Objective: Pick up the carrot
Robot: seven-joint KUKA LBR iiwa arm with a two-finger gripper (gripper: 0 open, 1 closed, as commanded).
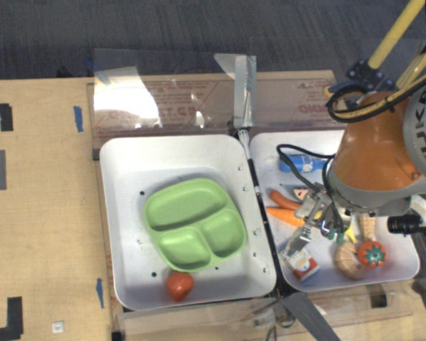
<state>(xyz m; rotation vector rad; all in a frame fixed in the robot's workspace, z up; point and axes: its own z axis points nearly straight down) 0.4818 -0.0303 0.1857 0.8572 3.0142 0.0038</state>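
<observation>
Nearest the camera, at the front of the left bin [120, 164], a small red tomato-like piece [180, 285] lay just beside the front edge of a green three-compartment plate [194, 223], which sat tilted across the middle of that bin. In the front of the right bin [410, 266], a small white and red carton [303, 264] lay by the dividing wall, its print too small to read, and further right a tan rounded piece [348, 260] touched a red tomato with a green stem top [372, 254]. Above the carton hung the gripper [312, 221], its metal fingers [307, 234] pointing down and left over the bin floor; whether they were spread or closed could not be told, and nothing was visibly between them. The carrot [285, 206], seen as orange tapering pieces, lay just to the gripper's left, near the dividing wall. Behind it a blue and white packet [310, 165] lay under a black cable loop [298, 154]. The arm's orange band [372, 154] rose over the bin's right half. Furthest back, a clear sheet [195, 103] bore faint red lettering, illegible.
</observation>
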